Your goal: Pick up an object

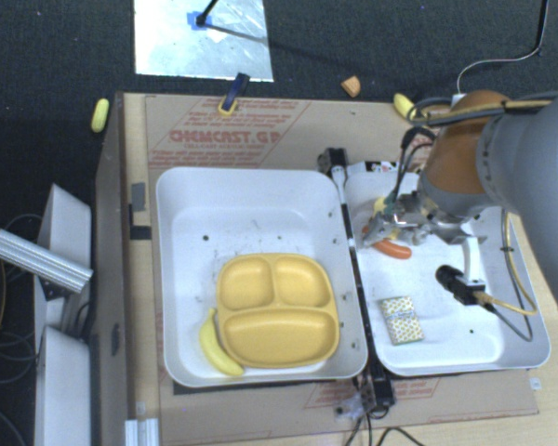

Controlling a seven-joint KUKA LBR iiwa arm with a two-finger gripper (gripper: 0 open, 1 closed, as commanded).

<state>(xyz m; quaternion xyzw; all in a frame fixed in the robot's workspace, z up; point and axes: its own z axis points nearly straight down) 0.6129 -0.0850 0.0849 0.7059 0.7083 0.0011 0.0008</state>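
Orange carrot-shaped toy (391,247) lies in the right white bin (502,347) under my gripper (397,223); grip state I cannot tell.

We see two bins, the left bin (181,249) and the right bin (502,337), of smooth white plastic with a dull sheen. The yellow divided tray (277,309) looks like glossy moulded plastic. The bench (223,130) top is matt brown cardboard, printed red. The arm (525,151) shows smooth grey casing.
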